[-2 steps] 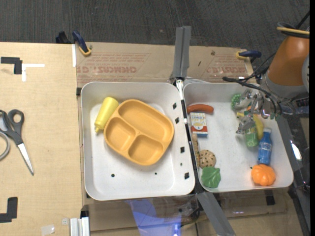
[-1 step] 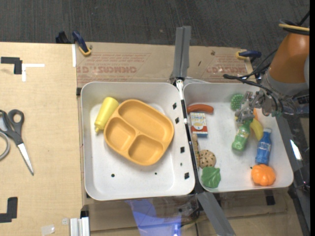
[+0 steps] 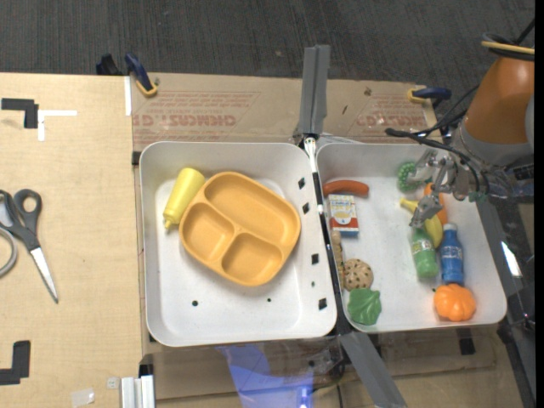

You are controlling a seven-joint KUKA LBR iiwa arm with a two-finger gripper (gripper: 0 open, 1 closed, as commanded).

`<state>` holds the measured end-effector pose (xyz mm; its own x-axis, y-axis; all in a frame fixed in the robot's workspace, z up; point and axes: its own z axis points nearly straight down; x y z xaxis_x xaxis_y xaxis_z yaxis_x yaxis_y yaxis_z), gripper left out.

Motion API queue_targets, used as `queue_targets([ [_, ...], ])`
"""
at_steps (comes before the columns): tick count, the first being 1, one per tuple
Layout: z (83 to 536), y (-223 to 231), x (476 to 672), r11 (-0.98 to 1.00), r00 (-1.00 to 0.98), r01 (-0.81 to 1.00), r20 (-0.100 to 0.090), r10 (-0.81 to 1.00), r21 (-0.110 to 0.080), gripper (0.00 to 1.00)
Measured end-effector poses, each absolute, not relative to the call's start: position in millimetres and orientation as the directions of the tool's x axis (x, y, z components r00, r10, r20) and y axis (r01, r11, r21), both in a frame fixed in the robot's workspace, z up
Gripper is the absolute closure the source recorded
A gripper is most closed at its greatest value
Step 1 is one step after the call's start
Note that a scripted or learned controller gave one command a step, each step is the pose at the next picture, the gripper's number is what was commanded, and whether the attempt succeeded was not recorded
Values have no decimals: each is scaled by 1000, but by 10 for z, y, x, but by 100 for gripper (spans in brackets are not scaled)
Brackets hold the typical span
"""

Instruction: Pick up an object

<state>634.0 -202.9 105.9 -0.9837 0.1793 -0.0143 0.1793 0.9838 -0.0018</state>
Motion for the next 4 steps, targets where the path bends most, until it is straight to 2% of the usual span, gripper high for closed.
queue_targets([
  [1, 925, -1922, 5907, 980, -980, 200, -3, 200, -1, 0],
  [2, 928, -1995, 5494, 986, -986, 169, -4, 169, 0, 0],
  [3, 920, -2124, 4848, 973, -973, 233, -2, 233, 0, 0],
  [4, 919, -2080, 4782, 974, -974, 225, -2, 225, 0, 0],
])
